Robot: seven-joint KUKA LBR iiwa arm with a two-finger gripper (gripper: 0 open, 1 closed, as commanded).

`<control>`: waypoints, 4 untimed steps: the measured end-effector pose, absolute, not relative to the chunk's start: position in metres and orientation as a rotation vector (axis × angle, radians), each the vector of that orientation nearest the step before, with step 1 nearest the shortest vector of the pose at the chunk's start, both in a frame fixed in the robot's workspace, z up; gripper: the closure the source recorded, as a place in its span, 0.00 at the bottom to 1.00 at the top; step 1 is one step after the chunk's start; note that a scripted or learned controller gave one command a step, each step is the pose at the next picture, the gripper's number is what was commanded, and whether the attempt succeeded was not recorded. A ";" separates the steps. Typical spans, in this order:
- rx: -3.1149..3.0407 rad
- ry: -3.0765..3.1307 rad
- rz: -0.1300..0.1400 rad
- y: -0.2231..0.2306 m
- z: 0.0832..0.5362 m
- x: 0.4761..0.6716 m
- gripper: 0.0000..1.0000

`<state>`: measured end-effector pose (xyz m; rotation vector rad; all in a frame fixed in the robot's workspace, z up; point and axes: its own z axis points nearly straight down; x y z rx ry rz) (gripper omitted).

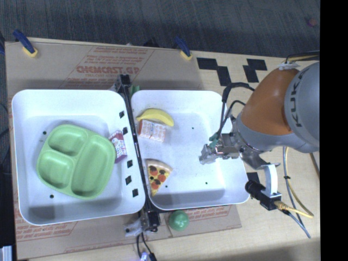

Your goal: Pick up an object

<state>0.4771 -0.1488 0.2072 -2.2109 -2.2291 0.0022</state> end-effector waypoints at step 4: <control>-2.212 -2.230 0.003 -0.104 0.229 0.477 0.00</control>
